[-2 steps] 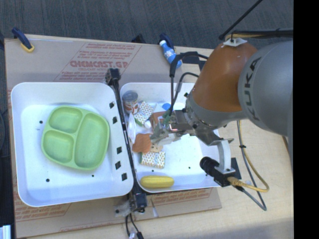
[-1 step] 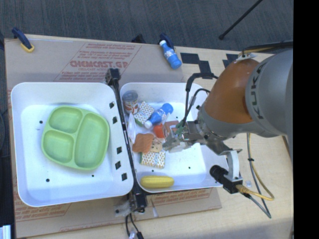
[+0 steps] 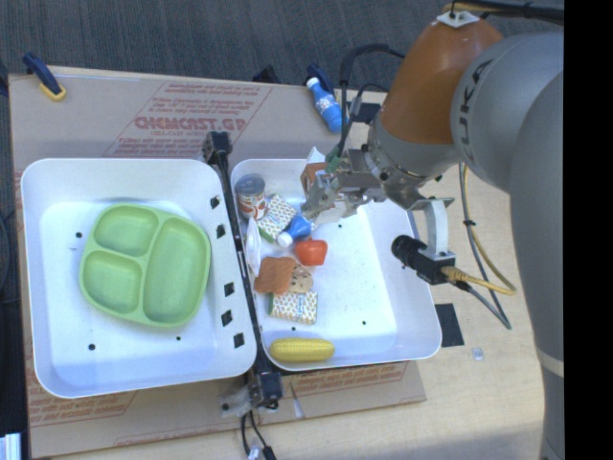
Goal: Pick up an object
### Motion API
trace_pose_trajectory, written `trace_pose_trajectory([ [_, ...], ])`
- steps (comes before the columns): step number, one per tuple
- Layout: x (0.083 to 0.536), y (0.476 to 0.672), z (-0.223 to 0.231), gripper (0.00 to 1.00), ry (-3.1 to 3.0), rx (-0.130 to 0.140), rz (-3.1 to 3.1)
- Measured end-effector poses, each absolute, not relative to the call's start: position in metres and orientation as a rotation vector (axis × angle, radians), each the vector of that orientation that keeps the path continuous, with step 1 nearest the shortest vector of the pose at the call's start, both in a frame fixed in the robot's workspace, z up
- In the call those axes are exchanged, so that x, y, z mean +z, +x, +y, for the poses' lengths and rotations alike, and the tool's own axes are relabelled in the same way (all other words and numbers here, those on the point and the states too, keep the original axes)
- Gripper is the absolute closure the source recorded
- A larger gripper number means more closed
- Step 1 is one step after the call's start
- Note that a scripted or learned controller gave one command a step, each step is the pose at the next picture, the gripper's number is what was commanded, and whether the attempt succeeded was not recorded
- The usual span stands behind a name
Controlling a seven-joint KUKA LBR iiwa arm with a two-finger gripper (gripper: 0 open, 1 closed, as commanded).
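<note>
My gripper (image 3: 326, 202) hangs over the back of the right bin (image 3: 383, 286), its fingers hidden among metal parts. Just below and left of it lie a blue-capped item (image 3: 298, 226) and a small patterned packet (image 3: 275, 218). A red tomato-like object (image 3: 310, 252) sits in the middle. A small can (image 3: 250, 196) stands at the bin's back left. A brown toast-like piece (image 3: 276, 274) and a patterned square packet (image 3: 294, 306) lie nearer the front. A yellow banana-like object (image 3: 302, 351) rests along the front wall.
The left bin (image 3: 48, 286) holds a green divided plate (image 3: 146, 265). A blue clamp (image 3: 326, 103) sits on the cardboard behind the right bin. Black clips join the bins along the middle. Cables and a black connector (image 3: 421, 257) hang by the arm over the right bin's right side.
</note>
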State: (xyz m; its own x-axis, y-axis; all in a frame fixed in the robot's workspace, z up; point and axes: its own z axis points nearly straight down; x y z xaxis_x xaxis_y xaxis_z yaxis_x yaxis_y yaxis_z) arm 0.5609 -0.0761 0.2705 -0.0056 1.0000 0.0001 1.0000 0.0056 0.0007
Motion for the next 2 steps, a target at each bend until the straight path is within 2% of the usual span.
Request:
trace_pose_trajectory([
  [1,0.204,0.485,-0.037,1.0,2.219,-0.006,2.23],
  [2,0.202,0.477,-0.073,1.0,2.218,-0.003,2.229],
])
